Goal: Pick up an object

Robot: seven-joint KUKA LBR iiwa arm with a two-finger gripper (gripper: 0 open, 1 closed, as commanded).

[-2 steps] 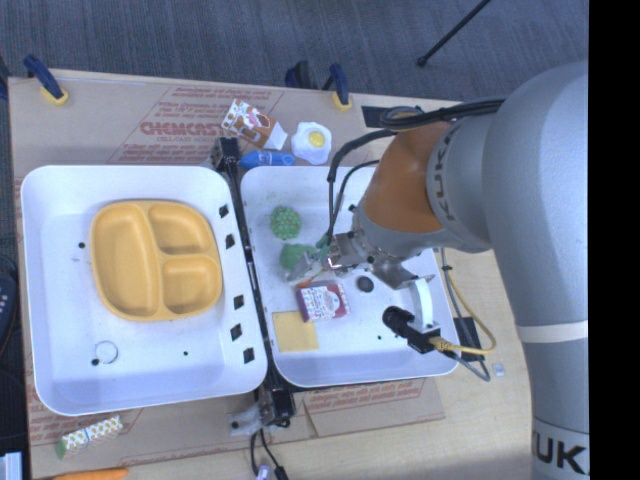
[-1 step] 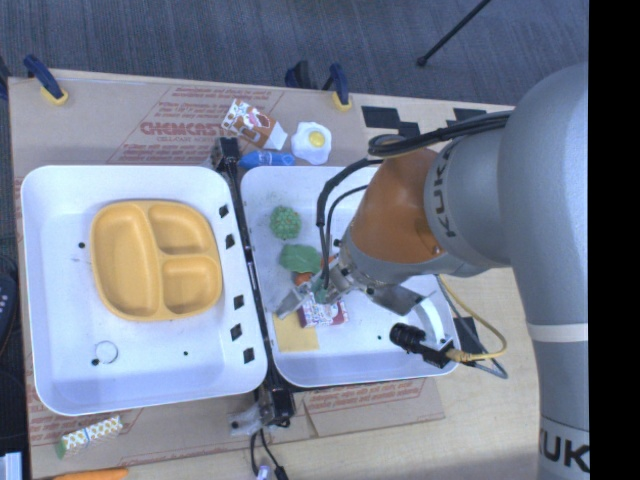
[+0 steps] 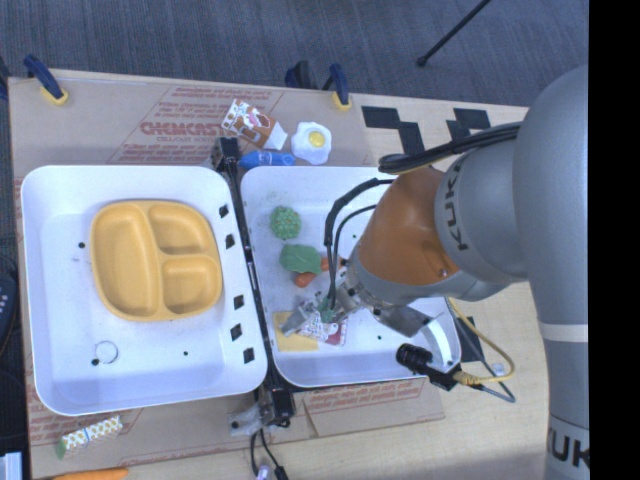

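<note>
Risk of slip or double snag in crowded near end of right bin [image 3: 310, 190]: gripper [image 3: 322, 310], opening impossible to tell, low over red-and-white packet [image 3: 330, 330] touching yellow slab [image 3: 293, 342], green leafy toy [image 3: 299, 258] just beside.

This is a robotics lab. A grey industrial arm [image 3: 520, 218] reaches in from the right over a bench covered with a cardboard sheet [image 3: 150, 108], which blue clamps [image 3: 45, 78] grip along the far edge. Two white bins [image 3: 40, 268] sit side by side, the right one holding toy food [image 3: 286, 223]. Grey carpet [image 3: 200, 18] and a black stand leg [image 3: 470, 16] lie beyond.
</note>
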